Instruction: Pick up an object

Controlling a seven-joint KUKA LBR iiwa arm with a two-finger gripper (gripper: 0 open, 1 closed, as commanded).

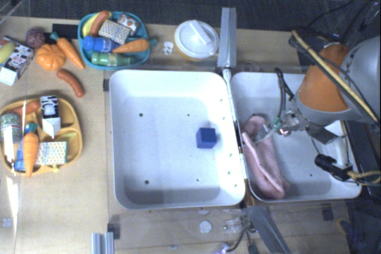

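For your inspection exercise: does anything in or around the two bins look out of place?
Nothing looks spilled or damaged. The blue cube sits alone in the left bin; the pink cloth lies bunched along the right bin's left wall.

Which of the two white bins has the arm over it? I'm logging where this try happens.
The right bin, the one holding the pink object. The gripper sits by that object's upper end. The left bin holds the blue cube.
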